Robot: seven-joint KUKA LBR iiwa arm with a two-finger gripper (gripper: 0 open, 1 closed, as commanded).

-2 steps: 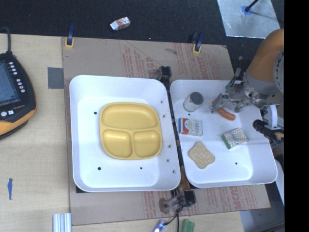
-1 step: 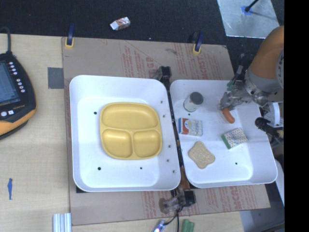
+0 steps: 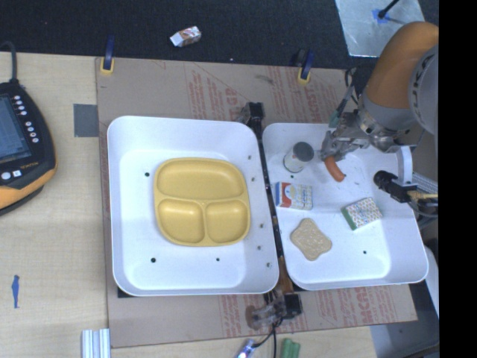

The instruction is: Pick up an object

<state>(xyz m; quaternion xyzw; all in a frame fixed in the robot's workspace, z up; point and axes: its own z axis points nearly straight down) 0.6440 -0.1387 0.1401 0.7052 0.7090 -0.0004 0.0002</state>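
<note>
At nine o'clock, at the far left of the bench, sits the teach pendant (image 3: 21, 149), dark screen in an orange-edged case. Next comes the left bin (image 3: 130, 263), and in its middle lies a yellow divided tray (image 3: 201, 201), one long compartment above two smaller ones. A small crumpled wrapper (image 3: 185, 36) lies on the dark floor at eleven o'clock, well apart from both bins.

The right bin (image 3: 387, 267) holds the loose things. At its ten o'clock stands a small grey cup (image 3: 300, 155). Just below that, a little white carton (image 3: 293, 195) with red and blue print lies flat. At six o'clock from the carton rests a tan toast-shaped piece (image 3: 310, 239). An orange carrot-like stick (image 3: 335, 170) lies at the bin's twelve o'clock, tilted. A green-and-white patterned block (image 3: 362, 212) sits at three o'clock from the carton.

My gripper (image 3: 337, 146) hangs right above the orange stick, its tip touching or nearly touching the stick's upper end. Whether it is spread or closed I cannot tell from this angle.
</note>
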